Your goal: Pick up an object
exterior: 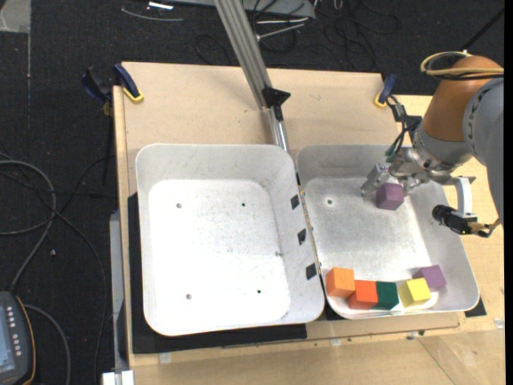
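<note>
Purple block [390, 196] pinched between the gripper [385, 188] fingers, lifted at the right bin's [449, 239] twelve o'clock as we read it, along its six o'clock edge we see orange [341, 280], red-orange [365, 292], green [387, 294], yellow [414, 291] and purple [434, 277] blocks.

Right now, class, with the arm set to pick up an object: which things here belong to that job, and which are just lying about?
Part of the job:
gripper
purple cube between its fingers
right bin

Lying about:
orange block
red block
green block
yellow block
second purple block
left bin
clamps
</note>
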Tool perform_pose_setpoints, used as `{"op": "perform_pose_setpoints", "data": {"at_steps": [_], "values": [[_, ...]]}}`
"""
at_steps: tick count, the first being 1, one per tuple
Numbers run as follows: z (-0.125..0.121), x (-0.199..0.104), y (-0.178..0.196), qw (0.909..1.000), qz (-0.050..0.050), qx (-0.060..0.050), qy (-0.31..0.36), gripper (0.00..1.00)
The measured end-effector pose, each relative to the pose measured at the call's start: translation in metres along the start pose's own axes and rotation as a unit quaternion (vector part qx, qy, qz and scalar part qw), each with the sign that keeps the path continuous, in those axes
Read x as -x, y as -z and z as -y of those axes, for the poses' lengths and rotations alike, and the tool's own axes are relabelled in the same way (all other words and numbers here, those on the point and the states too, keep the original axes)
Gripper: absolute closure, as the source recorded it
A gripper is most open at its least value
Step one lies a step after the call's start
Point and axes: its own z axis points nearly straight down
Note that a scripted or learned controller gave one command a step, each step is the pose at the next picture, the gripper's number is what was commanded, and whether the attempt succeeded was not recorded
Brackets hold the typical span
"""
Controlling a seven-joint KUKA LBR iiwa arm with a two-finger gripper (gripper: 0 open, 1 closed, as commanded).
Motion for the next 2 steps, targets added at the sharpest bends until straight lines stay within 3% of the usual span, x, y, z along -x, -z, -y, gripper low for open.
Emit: {"op": "perform_pose_setpoints", "data": {"at_steps": [1, 2], "values": [[-0.030, 0.012, 0.005, 1.0000, -0.005, -0.003, 0.002, 0.00], [0.005, -0.028, 0.005, 1.0000, -0.001, 0.002, 0.003, 0.00]]}}
